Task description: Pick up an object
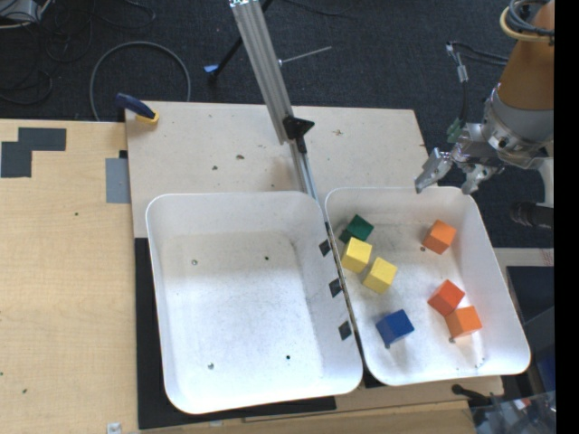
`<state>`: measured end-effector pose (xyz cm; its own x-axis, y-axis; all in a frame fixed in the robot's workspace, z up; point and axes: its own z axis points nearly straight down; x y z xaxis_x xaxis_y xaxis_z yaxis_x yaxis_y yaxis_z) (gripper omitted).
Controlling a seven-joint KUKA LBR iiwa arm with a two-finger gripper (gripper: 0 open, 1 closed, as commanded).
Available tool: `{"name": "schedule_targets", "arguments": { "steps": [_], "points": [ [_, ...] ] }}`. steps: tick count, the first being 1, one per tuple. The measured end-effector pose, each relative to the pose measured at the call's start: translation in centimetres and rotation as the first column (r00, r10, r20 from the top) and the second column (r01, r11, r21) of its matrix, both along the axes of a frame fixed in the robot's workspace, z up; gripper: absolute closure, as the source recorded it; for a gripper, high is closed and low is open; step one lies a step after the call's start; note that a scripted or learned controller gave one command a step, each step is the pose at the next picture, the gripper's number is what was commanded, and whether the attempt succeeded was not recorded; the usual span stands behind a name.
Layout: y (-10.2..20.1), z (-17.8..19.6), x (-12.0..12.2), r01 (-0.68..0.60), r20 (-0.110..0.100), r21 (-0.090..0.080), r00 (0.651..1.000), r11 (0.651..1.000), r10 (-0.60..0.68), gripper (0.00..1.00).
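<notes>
Just below the end effector [450, 172], which hovers empty with fingers spread wide over the right bin's [507, 328] far rim, the orange cube [439, 237] sits nearest, apart from the other blocks.

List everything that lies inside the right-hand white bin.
The right bin holds seven blocks: green, two yellow, blue, orange, red and another orange. Nothing looks covered.
</notes>
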<state>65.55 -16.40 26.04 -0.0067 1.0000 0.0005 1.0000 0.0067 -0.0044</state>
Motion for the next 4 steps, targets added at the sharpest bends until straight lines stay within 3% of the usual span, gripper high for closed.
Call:
{"name": "schedule_targets", "arguments": {
  "steps": [1, 2, 3, 4],
  "points": [
    [-4.5, -13.6, -1.2, 0.007, 0.004, -0.001, 1.000, 1.000, -0.007, 0.00],
    [-4.5, -14.9, -0.1, 0.008, 0.001, 0.001, 1.000, 1.000, -0.008, 0.00],
    [-4.4, -17.1, -1.9, 0.005, 0.000, 0.000, 1.000, 1.000, -0.005, 0.00],
    [-4.5, -17.0, -5.0, 0.006, 0.001, 0.000, 1.000, 1.000, -0.006, 0.00]
  ]
}}
